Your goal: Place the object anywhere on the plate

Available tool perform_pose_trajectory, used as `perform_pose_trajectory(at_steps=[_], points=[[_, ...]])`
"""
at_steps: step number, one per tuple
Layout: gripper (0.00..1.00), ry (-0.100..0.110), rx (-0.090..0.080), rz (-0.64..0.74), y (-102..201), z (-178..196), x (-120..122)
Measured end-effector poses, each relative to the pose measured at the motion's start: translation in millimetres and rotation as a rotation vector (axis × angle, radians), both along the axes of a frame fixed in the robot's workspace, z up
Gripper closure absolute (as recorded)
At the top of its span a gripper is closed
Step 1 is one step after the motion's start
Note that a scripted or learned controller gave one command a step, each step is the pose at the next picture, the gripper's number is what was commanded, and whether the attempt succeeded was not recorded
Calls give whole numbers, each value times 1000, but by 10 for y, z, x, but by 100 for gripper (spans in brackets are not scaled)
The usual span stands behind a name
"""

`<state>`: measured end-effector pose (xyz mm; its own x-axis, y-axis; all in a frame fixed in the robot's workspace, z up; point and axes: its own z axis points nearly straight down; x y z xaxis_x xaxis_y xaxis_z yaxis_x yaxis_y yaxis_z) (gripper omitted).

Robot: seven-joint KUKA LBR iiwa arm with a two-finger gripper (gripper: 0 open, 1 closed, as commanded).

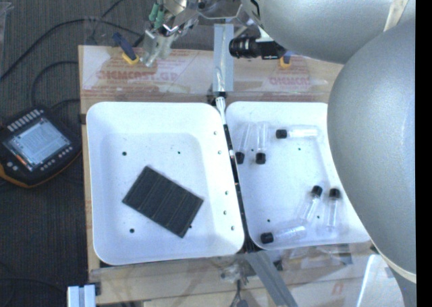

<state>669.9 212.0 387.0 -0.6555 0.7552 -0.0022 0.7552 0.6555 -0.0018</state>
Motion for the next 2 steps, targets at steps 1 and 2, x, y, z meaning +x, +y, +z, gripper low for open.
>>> perform_pose_trajectory(at_steps=[1, 2], points=[[100, 1, -4, 0, 7, 65, 13], [100, 2, -9, 0, 14, 131, 26]])
